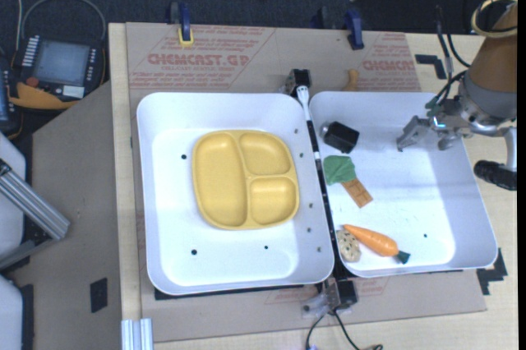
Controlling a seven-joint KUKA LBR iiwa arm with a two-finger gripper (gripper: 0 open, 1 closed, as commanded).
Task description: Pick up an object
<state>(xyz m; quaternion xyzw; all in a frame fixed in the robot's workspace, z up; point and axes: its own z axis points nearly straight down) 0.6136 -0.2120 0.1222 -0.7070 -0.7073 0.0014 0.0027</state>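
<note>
Bench: your brown board (246,52) carries two white bins side by side, with dark floor behind it and red lettering printed along its far edge.
Left bin (164,176): you see a yellow divided plate (245,178) with three compartments lying in its middle.
Right bin (427,200): you have a black block (340,136) near the far left corner, a green leaf-shaped piece (339,169) just beside it, and a tan strip (357,192) touching the leaf's near edge.
Near corner: an orange carrot (371,240) lies along the front wall, with a speckled pale piece (348,245) touching its left end (what that piece is, you cannot make out).
Arm: it reaches in from your right, its upper part cut off by the frame edge.
Hand (429,131): it hangs over the far right part of the right bin, well apart from every object; nothing sits between its fingers, but whether they are spread or closed is too blurred to tell.
</note>
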